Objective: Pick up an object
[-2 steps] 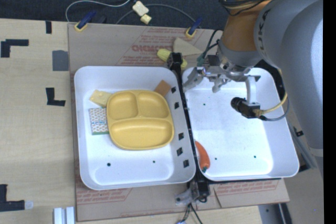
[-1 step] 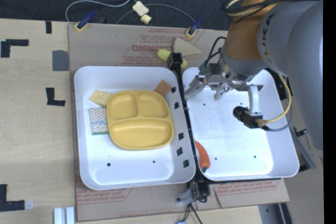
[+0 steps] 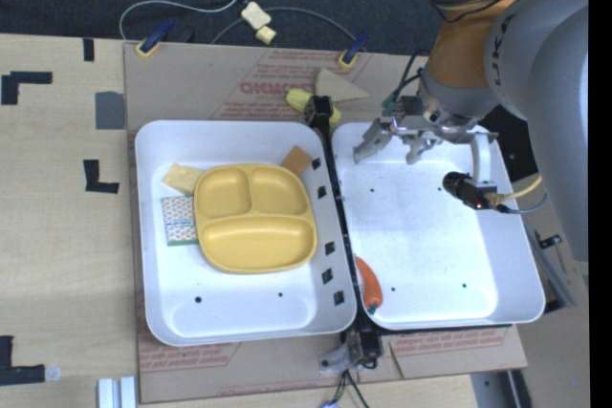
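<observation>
My gripper (image 3: pixel 393 148) hangs over the far left corner of the right bin (image 3: pixel 497 248), open, with nothing between its fingers (image 3: pixel 367 147). An orange object (image 3: pixel 369 282) lies against that bin's left wall near the front, well away from the gripper. In the left bin (image 3: pixel 153 282) sits a yellow divided plate (image 3: pixel 255 217). To the plate's left are a pale yellow piece (image 3: pixel 180 177) and a small patterned block (image 3: pixel 178 220). A brown block (image 3: pixel 297 160) lies at the plate's far right corner.
A black divider with clips (image 3: pixel 330 205) runs between the bins. Behind the bins, on the cardboard, lie a yellow object (image 3: pixel 300 97) and a tan wedge (image 3: pixel 341 86). Cables and blue clamps (image 3: pixel 153 38) sit along the bench's back edge.
</observation>
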`<action>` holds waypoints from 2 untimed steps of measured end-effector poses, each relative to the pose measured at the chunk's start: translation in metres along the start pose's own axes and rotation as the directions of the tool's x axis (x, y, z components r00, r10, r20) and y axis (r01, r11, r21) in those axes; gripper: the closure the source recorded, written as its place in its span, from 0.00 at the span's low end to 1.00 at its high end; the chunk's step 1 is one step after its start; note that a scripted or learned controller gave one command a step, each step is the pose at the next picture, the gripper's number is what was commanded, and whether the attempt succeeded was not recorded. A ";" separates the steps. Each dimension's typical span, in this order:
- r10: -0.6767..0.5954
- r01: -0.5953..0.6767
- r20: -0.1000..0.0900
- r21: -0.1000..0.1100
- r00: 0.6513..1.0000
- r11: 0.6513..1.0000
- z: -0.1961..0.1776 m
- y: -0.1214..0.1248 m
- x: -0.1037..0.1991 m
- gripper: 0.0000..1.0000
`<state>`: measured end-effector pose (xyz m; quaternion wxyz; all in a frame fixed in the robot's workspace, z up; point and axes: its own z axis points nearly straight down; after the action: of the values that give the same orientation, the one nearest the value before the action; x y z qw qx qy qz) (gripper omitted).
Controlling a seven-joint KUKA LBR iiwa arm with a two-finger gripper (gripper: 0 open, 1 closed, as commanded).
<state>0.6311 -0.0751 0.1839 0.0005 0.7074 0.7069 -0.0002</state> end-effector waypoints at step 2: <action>-0.003 0.003 0.002 0.001 1.000 1.000 0.101 0.027 -0.025 0.00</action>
<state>0.6577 -0.1002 0.0829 0.0007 0.7064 0.7078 -0.0013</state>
